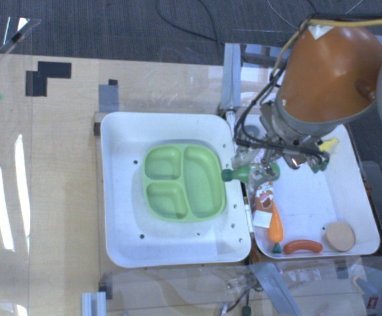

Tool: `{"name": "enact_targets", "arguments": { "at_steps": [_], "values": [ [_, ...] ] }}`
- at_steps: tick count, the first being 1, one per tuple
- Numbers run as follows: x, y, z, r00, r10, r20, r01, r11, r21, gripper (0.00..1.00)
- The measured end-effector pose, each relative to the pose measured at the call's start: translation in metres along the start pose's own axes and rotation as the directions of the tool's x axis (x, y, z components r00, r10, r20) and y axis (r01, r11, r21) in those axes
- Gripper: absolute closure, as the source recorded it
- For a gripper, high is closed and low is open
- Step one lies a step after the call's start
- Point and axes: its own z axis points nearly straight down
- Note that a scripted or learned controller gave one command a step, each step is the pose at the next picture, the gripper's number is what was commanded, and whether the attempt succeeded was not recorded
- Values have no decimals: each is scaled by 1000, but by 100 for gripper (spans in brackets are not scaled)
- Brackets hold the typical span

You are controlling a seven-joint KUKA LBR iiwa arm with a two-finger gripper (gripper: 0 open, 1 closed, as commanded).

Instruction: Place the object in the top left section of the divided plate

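End effector point(260, 171) over right bin point(348, 196), near green object point(238, 174); grip state unclear.

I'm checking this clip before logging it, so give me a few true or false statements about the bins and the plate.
1. The green divided plate lies in the left bin. True.
2. A carrot lies in the plate's top left section. False: it lies in the right bin.
3. The tool is over the right bin, near the divide between the bins. True.
4. A red sausage rests on the plate. False: it lies in the right bin, beside a round tan piece.
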Motion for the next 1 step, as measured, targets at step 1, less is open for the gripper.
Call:
{"name": "enact_targets", "arguments": {
  "at_steps": [1],
  "values": [
    [-106, 25, -5, 995, 96, 3, -95, 995, -1, 100]
  ]
}}
